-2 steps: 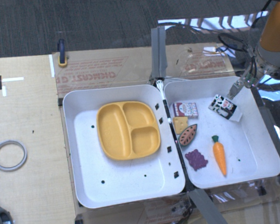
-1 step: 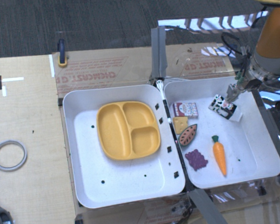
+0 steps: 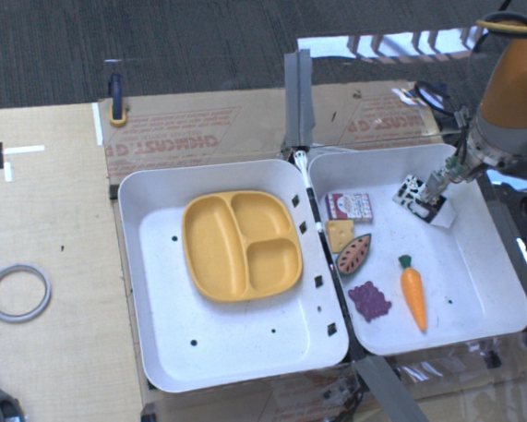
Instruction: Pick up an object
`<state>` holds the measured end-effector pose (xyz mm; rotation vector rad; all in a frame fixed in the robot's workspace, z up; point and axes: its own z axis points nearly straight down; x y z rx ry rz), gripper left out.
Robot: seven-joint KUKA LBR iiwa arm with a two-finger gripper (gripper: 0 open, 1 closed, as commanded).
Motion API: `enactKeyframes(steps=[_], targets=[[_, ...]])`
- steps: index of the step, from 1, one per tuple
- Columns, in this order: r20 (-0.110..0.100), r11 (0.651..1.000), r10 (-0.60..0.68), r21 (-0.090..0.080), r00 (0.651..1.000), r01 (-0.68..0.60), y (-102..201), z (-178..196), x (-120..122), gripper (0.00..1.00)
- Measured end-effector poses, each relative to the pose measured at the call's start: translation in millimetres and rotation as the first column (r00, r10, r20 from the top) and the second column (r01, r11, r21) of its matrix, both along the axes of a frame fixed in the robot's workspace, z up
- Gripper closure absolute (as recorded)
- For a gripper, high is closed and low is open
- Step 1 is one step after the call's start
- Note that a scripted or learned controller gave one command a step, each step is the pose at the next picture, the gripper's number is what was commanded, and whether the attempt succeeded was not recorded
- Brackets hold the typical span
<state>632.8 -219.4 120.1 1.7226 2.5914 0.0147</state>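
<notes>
currently: label lines below
gripper: black-and-white two-finger gripper (image 3: pixel 420 201) is hovering; finger state, cannot tell
target: orange plastic carrot (image 3: pixel 412 291) is lying below-left, long axis pointing away

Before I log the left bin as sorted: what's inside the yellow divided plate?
The yellow divided plate in the left bin shows three bare compartments with nothing in them. The bin floor under it is covered.

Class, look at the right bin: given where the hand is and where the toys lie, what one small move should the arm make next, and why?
Probably move the hand toward the carrot and lower it. The hand sits near the right bin's upper right part with nothing visibly held, while the carrot lies by itself on the floor below it, apart from the purple grapes and the other toys along the left wall, so it looks easiest to reach.
</notes>
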Motion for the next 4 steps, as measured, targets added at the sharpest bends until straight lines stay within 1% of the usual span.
enactKeyframes(steps=[1,2,3,4], targets=[[0.019,0.992,0.125,-0.021,0.992,-0.125,22.0,-2.7,-13.6,0.00],[-0.007,0.932,-0.361,0.012,0.932,0.362,9.8,0.7,4.5,0.00],[-0.032,0.816,-0.577,0.007,0.816,0.578,41.8,39.6,-76.5,0.00],[-0.032,0.816,-0.578,0.007,0.816,0.578,41.8,39.5,-76.5,0.00]])
